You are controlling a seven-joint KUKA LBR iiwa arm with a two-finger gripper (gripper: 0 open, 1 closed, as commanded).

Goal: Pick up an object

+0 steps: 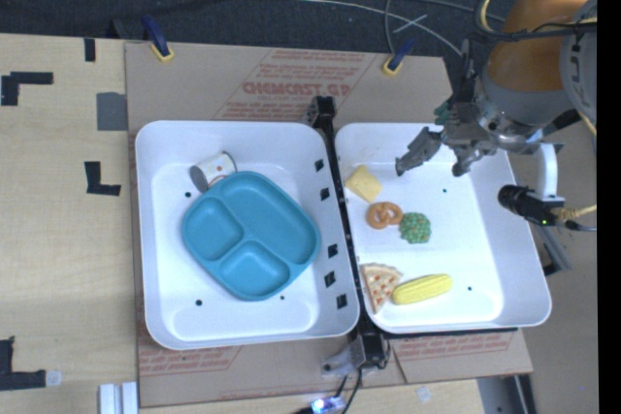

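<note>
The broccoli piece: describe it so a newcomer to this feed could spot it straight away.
Look in the right-hand white bin, the one under the gripper. Near its middle, a small food cluster sits below a pale yellow cheese block. The broccoli is the bumpy dark green lump just right of the orange-brown pretzel, the sole green item there.

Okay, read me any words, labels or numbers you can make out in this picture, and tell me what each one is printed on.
Red print on the cardboard sheet above the two bins: a large word that seems to begin "CHEM", too blurred to read fully.
Smaller red lines beneath it: too small to read.
Faint red print on the cardboard's bottom edge: unreadable.
No readable text on the blue tray, the cup or the toy food.
</note>
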